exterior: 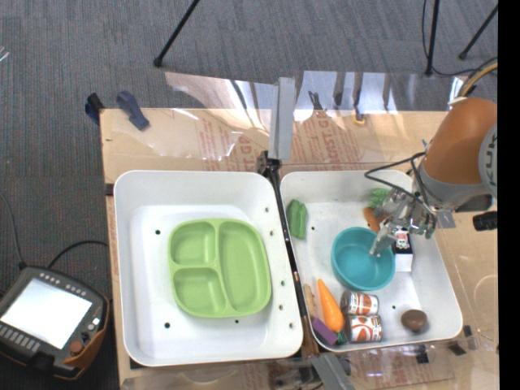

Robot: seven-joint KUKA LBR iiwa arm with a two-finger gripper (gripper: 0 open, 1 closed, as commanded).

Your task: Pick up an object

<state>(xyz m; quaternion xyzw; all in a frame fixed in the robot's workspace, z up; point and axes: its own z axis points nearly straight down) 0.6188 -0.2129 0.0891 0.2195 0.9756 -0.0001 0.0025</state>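
Observation:
The right bin (431, 299) holds a teal bowl (361, 260), an orange carrot (329, 300), two small cans (360, 303) (364, 328), a brown round item (414, 320), a purple piece (326, 331) and a green vegetable (296, 218) by its left wall. My gripper (392, 236) hangs over the bowl's right rim, pointing down-left. Beside it lie a small black-and-white box (403, 243), an orange bit (371, 216) and a green leafy item (378, 197). Nothing shows between the fingers.
The left bin (146, 201) bears a green three-compartment plate (219, 266). A tablet controller (49, 315) lies on the floor at lower left. Tripod legs (183, 23) stand behind the bench. A blue clamp (130, 108) sits at the bench's back left corner.

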